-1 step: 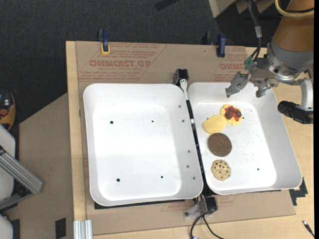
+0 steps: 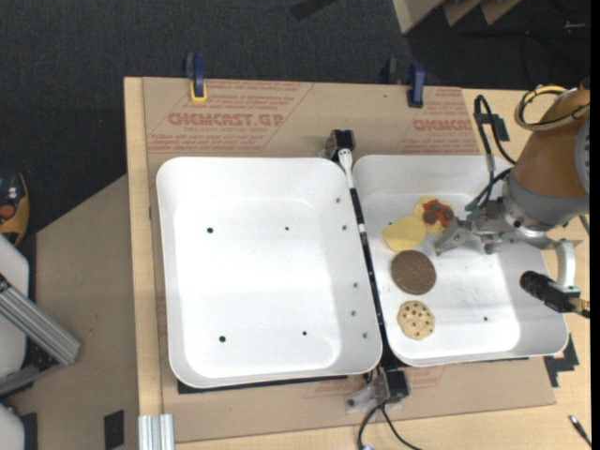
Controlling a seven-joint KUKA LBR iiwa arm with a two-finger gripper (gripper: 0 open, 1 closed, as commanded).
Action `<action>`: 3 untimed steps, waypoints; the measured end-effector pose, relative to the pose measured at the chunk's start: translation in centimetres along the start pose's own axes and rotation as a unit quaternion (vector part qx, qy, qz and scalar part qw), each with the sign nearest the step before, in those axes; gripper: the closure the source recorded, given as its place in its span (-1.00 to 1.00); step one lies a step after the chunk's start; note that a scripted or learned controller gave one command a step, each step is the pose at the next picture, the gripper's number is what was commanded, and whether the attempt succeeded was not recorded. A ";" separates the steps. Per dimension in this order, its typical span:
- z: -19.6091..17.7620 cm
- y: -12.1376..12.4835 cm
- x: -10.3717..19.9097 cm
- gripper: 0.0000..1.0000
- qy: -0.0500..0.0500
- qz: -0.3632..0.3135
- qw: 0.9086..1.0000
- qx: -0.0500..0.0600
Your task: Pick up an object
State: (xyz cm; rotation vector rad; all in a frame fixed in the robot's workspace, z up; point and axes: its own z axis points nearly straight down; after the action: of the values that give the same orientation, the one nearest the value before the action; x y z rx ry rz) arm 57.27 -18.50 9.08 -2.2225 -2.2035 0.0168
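Resting on plywood bench: 2 white bins | dark carpet | gripper jaws: cannot tell

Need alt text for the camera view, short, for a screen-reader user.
The arm's gripper is down in the right bin, beside a small cluster of toy food: a yellow piece, a red-topped piece, a brown disc and a chip cookie. The left bin sits alongside on the bench.
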 end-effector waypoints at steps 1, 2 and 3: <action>0.4 9.8 5.3 -1.00 -0.001 -0.008 1.000 -0.013; 0.5 4.3 7.4 -1.00 0.001 -0.004 1.000 -0.005; -1.1 4.9 7.1 1.00 -0.002 -0.004 1.000 -0.015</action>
State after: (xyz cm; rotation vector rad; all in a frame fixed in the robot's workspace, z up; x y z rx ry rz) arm 62.19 -11.45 10.10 -2.2310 -2.2288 -0.0105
